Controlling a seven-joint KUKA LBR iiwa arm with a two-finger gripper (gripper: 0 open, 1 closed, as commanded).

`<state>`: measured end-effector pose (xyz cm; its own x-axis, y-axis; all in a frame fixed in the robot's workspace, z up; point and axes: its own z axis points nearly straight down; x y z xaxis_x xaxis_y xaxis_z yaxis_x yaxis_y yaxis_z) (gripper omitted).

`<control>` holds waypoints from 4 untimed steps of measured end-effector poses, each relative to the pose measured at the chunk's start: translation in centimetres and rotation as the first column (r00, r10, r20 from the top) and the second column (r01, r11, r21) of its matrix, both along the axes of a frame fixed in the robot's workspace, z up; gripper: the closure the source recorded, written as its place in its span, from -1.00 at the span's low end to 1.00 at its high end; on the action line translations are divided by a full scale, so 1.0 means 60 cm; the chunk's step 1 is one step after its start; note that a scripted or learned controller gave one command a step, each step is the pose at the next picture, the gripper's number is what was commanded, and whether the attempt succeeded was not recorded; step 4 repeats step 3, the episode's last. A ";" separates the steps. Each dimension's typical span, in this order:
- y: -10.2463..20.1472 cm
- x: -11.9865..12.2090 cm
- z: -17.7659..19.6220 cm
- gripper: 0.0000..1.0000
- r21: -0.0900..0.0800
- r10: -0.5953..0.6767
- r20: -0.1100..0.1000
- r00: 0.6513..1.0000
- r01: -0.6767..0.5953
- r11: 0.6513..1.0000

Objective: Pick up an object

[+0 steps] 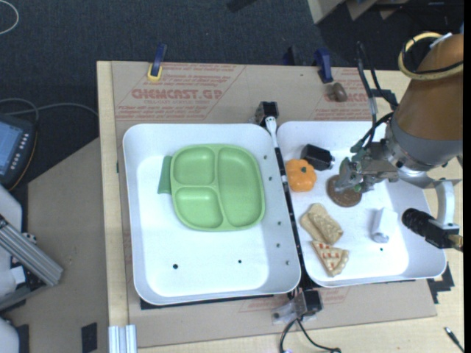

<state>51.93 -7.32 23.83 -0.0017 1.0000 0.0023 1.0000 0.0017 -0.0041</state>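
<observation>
Camera view: the gripper [349, 183] hung low in the right bin [412, 267], directly over a brown disc-shaped object [344, 195], beside the orange pumpkin-like toy [300, 175]; you could not tell how its tips were set. The disc looked light, stiff and smooth (likely slippery), so you would best pinch it across its rim.

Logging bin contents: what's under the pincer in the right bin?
A brown round object sits beneath the pincer, its lower edge showing on the right bin floor. Its top is covered, so contact can't be judged.
</observation>
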 end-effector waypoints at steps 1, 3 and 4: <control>0.042 -0.042 -0.007 1.00 0.000 0.000 0.000 1.000 0.000 1.000; 0.046 -0.045 -0.038 1.00 -0.001 -0.003 0.000 1.000 0.003 1.000; 0.046 -0.045 -0.038 1.00 -0.001 -0.003 0.000 1.000 0.003 1.000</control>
